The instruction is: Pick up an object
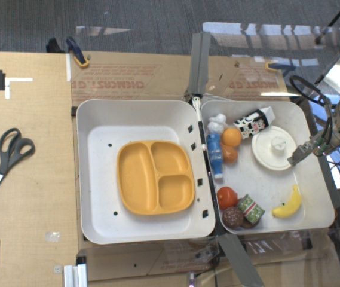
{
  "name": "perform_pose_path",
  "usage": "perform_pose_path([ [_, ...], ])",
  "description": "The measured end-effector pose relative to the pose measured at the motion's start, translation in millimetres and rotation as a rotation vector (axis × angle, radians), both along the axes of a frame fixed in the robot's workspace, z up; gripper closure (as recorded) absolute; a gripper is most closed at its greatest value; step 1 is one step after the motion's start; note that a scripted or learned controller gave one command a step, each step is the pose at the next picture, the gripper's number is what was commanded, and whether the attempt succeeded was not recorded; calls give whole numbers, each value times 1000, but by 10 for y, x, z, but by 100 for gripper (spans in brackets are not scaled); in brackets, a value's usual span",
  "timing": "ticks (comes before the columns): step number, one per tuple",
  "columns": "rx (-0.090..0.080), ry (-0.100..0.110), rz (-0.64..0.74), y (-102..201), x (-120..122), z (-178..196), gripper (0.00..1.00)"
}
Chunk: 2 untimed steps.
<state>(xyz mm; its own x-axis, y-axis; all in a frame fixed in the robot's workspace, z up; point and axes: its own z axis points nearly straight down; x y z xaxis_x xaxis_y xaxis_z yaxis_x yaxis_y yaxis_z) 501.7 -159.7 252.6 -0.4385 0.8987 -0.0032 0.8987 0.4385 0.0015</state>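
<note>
The right bin [313,220] holds several small items. A white round lid [273,146] lies near its middle, and a yellow banana [288,203] rests at the front right. A red tomato [226,196], a brown ball [232,218] and a green packet [251,208] cluster at the front left. Along the left wall lie a blue bottle [215,152], two oranges [232,137] and a cow-patterned carton [254,122]. My gripper [297,155] hangs at the white lid's right edge, above the banana, with nothing visibly held.
The left bin [92,160] carries a yellow divided plate [156,176]. Scissors [8,154] lie on the wooden bench at the far left. The arm [337,118] comes in over the right bin's right wall. Cardboard lies behind both bins.
</note>
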Motion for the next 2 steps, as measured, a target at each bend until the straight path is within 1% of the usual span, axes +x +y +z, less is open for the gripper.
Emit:
perform_pose_path([
  [1,2,5,3,370,514,-1102,100],
  [2,0,2,-156,-357,731,1198,100],
])
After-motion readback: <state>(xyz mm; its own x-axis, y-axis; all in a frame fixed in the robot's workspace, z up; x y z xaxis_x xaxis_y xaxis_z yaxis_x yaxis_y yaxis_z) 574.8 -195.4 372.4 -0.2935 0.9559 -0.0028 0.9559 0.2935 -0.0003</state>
